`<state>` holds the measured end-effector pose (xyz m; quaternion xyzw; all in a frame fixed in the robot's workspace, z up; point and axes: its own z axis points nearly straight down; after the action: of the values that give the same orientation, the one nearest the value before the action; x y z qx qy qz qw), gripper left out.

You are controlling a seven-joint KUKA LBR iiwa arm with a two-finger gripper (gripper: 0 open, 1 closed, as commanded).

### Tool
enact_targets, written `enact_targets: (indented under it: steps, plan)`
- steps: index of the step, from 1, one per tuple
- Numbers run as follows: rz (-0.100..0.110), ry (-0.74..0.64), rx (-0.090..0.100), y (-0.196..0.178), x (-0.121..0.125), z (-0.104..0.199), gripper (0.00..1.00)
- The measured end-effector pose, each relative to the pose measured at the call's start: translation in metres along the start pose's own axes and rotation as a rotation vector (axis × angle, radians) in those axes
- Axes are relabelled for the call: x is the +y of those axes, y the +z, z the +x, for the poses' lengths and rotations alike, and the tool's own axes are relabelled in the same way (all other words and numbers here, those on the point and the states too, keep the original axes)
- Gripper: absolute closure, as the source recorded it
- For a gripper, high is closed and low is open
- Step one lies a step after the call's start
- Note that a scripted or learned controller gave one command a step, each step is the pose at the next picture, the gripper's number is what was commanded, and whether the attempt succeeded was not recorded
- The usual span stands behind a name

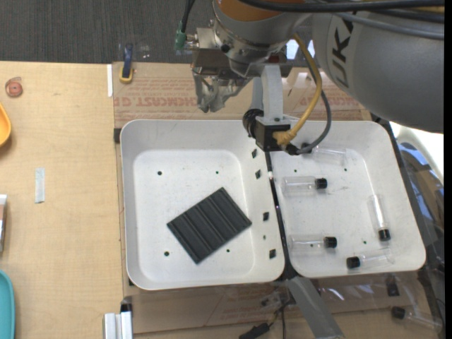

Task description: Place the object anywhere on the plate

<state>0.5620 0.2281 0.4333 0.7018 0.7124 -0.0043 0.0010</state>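
Note:
A dark grey ridged plate (pixel 209 224) lies tilted in the middle of the left bin (pixel 134 210). Several clear tubes with black caps lie in the right bin (pixel 406 210): one near its middle (pixel 305 184), one lower down (pixel 312 244), one at the front (pixel 366 260) and one along the right side (pixel 379 217). My gripper (pixel 212 103) hangs high over the back rim of the left bin, well behind the plate and to the left of the tubes. Nothing clearly shows in it.
Brown cardboard (pixel 162 94) lies behind the bins. The wooden bench top (pixel 56 189) stretches to the left, with a small grey strip (pixel 40 186) on it. The arm's big grey body (pixel 395 41) fills the upper right above the right bin.

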Motion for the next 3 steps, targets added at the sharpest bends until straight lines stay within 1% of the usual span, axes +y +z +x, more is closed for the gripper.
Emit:
enact_targets:
  steps: [1, 2, 3]
  plan:
    - [-0.001, -0.118, 0.004, 0.132, -0.046, -0.01, 1.0]
    - [-0.004, -0.293, 0.004, 0.099, -0.012, -0.06, 1.0]
    - [-0.005, -0.552, 0.004, 0.073, -0.037, -0.089, 1.0]
